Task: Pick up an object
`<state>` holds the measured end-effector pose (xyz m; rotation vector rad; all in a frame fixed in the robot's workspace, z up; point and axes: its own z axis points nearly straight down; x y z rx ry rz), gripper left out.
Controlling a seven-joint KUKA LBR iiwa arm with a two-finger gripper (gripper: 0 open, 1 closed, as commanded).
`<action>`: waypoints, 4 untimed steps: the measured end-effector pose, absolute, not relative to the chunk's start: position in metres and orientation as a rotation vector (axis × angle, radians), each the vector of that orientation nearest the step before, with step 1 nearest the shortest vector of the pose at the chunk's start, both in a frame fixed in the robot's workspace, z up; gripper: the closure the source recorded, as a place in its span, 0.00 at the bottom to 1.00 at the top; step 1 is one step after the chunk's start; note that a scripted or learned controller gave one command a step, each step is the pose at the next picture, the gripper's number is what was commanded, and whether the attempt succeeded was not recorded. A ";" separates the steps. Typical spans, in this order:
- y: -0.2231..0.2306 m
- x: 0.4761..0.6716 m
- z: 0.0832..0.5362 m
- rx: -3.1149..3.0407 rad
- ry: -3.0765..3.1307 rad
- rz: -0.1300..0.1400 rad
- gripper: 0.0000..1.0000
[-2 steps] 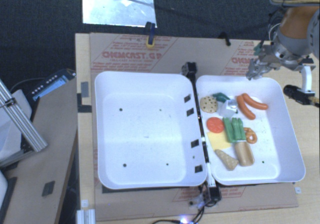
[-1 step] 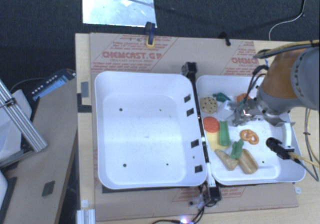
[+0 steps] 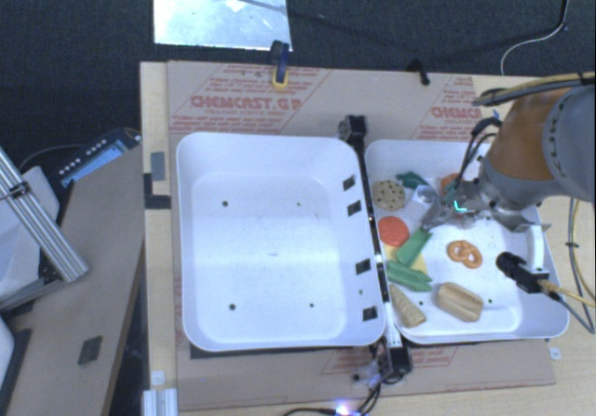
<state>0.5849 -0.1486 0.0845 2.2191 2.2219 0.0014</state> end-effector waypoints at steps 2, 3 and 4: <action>0.009 0.616 0.192 2.204 2.228 0.015 0.00; 0.005 0.615 0.196 2.212 2.227 0.006 1.00; 0.037 0.607 0.370 2.203 2.221 0.026 1.00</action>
